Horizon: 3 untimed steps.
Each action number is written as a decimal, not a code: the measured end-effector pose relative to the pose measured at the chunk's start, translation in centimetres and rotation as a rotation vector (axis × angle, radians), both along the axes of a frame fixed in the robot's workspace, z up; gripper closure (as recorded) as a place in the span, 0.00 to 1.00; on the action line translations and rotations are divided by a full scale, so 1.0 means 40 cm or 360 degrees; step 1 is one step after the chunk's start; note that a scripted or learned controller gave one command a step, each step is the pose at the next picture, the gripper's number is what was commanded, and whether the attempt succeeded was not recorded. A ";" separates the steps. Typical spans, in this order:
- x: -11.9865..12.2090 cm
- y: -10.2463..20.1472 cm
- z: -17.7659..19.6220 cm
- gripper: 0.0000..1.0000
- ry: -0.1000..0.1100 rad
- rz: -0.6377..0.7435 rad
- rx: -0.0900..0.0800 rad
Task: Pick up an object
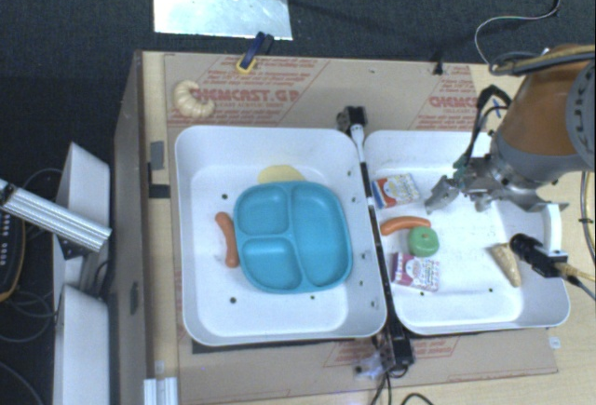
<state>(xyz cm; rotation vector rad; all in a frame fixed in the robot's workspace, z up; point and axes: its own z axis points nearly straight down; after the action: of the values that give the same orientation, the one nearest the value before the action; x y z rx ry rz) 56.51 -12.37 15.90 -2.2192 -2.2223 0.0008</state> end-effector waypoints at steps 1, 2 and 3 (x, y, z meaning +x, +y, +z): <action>-0.034 0.071 -0.187 0.00 -0.0003 0.0002 0.0000; -0.032 0.070 -0.161 1.00 -0.0007 0.0002 -0.0001; -0.032 0.070 -0.161 0.00 -0.0007 0.0002 -0.0001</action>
<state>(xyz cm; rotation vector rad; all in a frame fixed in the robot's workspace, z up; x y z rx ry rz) 55.24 -9.55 9.46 -2.2198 -2.2262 -0.0034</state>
